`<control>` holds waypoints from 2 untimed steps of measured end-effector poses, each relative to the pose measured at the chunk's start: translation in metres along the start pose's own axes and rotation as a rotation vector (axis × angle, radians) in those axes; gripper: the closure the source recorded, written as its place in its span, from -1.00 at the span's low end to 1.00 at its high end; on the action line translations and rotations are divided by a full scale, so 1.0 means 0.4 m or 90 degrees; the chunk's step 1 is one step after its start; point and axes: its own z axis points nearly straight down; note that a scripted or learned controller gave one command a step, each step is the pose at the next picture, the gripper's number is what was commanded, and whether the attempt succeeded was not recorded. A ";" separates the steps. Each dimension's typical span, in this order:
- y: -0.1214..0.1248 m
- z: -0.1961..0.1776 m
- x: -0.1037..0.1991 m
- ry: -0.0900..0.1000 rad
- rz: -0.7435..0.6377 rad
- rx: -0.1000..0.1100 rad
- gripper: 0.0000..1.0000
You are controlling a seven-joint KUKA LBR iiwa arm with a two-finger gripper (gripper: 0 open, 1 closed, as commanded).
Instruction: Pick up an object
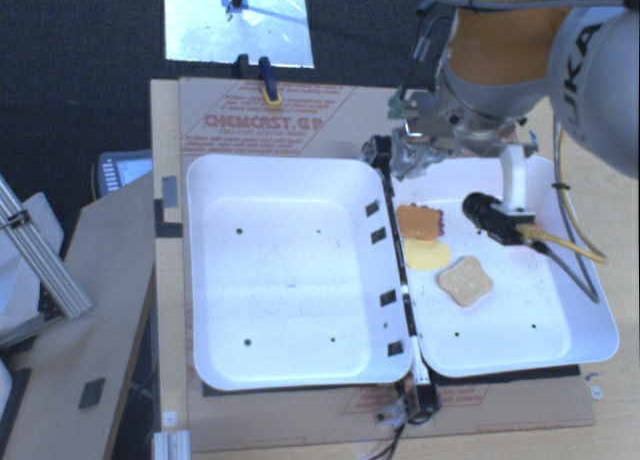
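Note:
Three toy food pieces lie in the right bin (560, 333). An orange and purple sandwich-like piece (420, 221) sits near the bin's left wall. Just below it lies a flat yellow slice (428, 255), and a tan toast slice (465, 281) rests to its lower right. My gripper (408, 162) hangs over the far left corner of the right bin, above and behind the sandwich piece, not touching it. Nothing shows in its grasp.
The left bin (215, 343) stands beside the right one, with a row of black clips (385, 268) along their shared wall. A cardboard sheet (265, 113) lies under both bins. A yellow cable (570, 248) trails across the right bin.

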 end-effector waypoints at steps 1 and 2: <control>-0.191 0.007 0.063 -0.001 0.001 0.007 1.00; -0.220 -0.270 0.117 0.001 0.002 -0.003 1.00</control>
